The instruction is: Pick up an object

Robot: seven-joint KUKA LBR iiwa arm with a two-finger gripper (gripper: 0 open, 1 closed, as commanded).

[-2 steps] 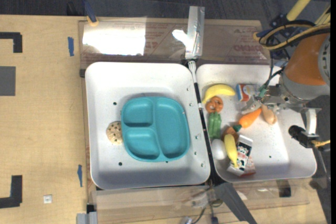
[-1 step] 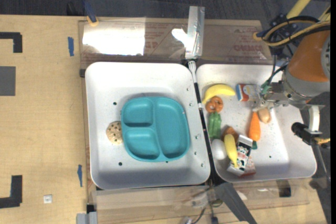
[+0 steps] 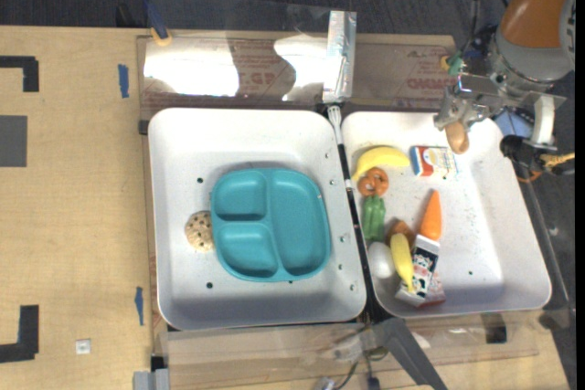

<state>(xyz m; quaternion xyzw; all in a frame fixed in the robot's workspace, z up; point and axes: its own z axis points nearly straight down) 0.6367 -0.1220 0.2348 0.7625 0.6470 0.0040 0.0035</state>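
1. My pincer (image 3: 454, 125) hung over the far right corner of the right shallow white bin (image 3: 512, 269), with a small tan, rounded object (image 3: 458, 139) pinched between its fingers, clear of the bin floor.
2. That object's long axis ran roughly up and down, straight below my wrist.
3. The other things lay toward the bin's near left from me: a small white carton (image 3: 431, 161) just beside, an orange toy carrot (image 3: 430, 215) nearer the middle.
4. My grey arm (image 3: 535, 32) reached in from the right, wrist bent downward.
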